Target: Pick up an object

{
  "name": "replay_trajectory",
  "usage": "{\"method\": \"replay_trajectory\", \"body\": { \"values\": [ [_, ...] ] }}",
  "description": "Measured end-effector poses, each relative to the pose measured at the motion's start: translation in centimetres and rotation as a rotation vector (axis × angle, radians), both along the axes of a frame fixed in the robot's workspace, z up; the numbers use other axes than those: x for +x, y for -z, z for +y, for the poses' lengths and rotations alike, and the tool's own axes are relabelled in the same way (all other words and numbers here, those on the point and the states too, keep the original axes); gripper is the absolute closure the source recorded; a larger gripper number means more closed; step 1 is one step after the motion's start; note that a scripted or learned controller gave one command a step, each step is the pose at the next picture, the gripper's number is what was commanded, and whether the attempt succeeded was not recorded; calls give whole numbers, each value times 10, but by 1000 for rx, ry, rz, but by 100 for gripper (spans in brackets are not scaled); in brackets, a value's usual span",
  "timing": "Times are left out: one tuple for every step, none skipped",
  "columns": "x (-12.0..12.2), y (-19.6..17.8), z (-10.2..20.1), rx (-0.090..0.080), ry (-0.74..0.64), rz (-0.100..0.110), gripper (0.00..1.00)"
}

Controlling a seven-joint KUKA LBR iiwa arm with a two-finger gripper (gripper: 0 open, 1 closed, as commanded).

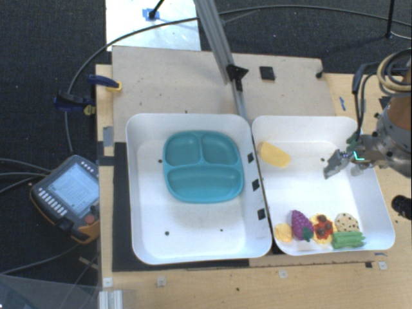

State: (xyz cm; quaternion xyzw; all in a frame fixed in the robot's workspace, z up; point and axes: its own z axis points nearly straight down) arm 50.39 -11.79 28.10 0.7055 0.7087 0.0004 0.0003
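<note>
A pale yellow, rounded piece of toy food (pixel 275 154) lay flat near the upper left corner of the right bin (pixel 380 227), close to the wall it shared with the left bin (pixel 145 237). Along the right bin's lower edge sat a tight row of other toy foods: a small yellow piece (pixel 283 232), a purple bunch of grapes (pixel 300 224), a pizza slice with red dots (pixel 322 226), a speckled cookie (pixel 347 221) and a green pod (pixel 348 239) just below the cookie.

The gripper (pixel 336 164) hung over the middle of the right bin, reaching in from the right edge, with a small green light showing behind it. The yellow piece lay to the left of the jaws and well apart from them; the row of toys lay below, also apart. Nothing showed between the jaws, and they appeared dark and blurred, so how far open they stood could not be told.

A teal divided plate (pixel 203 167) rested in the left bin on the counter (pixel 167 82).
</note>
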Motion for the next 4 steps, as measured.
{"method": "replay_trajectory", "body": {
  "values": [
    [0,-1,0,0,0,-1,0],
    [4,42,-1,0,3,3,0],
    [8,104,1,1,3,5,0],
    [3,150,9,1,3,5,0]
  ]
}}
